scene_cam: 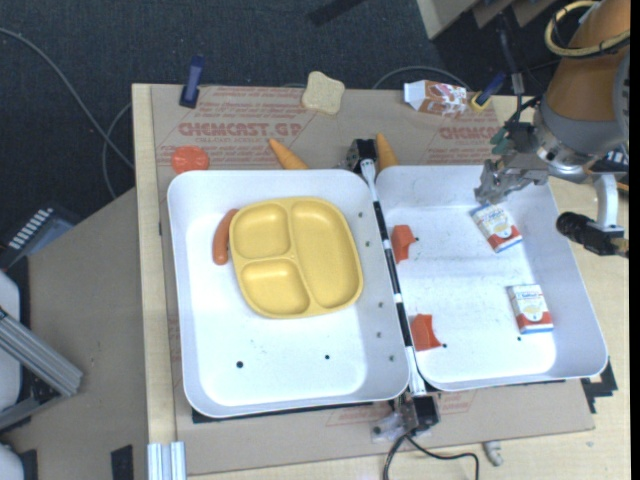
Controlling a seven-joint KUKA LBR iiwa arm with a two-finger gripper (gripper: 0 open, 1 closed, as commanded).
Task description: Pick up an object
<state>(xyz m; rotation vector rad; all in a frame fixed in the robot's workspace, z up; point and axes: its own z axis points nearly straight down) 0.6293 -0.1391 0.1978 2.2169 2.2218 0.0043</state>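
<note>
My gripper [497, 186] hangs over the far right part of the right bin [470, 368], just above a small red-and-white carton [498, 228] that lies on the bin floor. The carton sits below the fingertips, not between them. A second small carton [530, 307] with an orange end lies nearer the front right of the same bin. In the left bin [290, 388] a yellow divided plate [296, 256] rests, with a hot dog sausage [221, 239] at its left edge.
Two orange clips [402, 243] [424, 332] sit on the divider between the bins. On the board behind lie a bread slice [323, 91], a carrot [287, 154], a red disc [187, 158], a blue object [191, 81] and a milk carton [437, 96].
</note>
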